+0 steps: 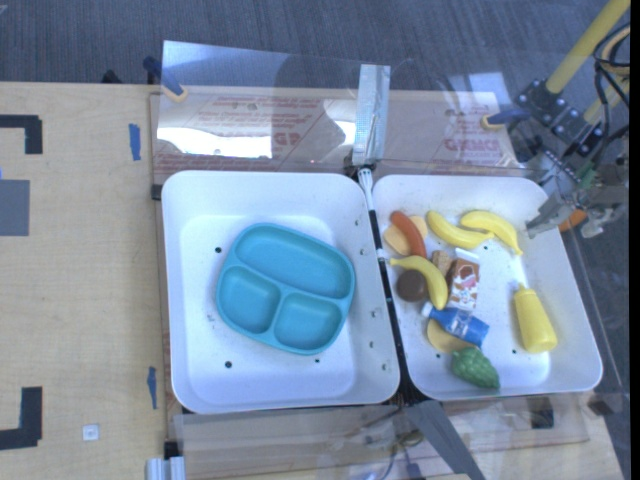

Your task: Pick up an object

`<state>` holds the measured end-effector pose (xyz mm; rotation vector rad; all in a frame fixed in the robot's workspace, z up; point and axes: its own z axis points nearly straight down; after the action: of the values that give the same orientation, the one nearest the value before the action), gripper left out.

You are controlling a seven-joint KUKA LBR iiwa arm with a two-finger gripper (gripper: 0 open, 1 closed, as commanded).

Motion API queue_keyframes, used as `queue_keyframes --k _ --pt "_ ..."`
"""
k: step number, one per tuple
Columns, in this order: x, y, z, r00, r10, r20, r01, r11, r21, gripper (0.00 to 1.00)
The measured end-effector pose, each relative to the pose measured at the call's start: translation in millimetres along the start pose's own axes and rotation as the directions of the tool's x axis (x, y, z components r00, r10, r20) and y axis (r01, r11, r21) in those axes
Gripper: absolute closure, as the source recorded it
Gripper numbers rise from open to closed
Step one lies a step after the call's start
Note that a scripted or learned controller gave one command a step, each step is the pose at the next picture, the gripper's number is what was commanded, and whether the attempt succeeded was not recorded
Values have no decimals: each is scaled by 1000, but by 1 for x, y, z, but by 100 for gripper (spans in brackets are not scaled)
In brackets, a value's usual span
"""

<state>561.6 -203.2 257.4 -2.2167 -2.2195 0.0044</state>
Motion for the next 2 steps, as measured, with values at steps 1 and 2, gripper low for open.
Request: queue_keyframes --k 1,2 --pt "31 23 144 999 -50 6 50 999 -18 0" --pt "73 -2 171 995 -100 5 100 995 -10 0"
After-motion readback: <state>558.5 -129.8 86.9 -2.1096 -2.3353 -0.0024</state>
